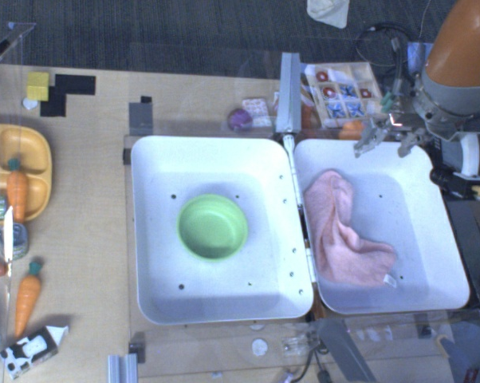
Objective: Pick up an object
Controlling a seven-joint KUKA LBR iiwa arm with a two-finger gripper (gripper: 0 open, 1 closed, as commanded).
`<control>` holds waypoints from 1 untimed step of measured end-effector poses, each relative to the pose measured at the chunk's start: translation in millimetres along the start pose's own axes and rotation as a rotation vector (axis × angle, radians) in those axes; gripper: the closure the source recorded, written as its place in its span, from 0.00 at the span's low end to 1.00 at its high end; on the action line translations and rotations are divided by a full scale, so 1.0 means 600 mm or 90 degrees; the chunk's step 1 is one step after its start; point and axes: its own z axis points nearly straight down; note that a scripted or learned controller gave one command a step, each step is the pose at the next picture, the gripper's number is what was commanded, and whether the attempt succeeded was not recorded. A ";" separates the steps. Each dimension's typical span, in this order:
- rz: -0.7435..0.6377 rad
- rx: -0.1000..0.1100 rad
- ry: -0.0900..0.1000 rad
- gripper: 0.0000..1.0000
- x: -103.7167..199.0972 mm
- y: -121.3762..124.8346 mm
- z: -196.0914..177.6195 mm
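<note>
Overhead, hand [389, 139] spread wide w/ nothing, above right bin [431, 214] on wooden bench [80, 294].

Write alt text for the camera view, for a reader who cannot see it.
Two white bins sit side by side on a bench: the left bin holds a green bowl, the right bin a crumpled pink towel. The arm's gripper hovers over the right bin's far edge, open and holding nothing. Toy carrots and a yellow tray lie at far left.
</note>
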 end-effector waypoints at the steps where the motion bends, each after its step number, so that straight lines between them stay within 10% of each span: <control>1: 0.047 -0.001 0.000 0.00 0.012 -0.051 0.263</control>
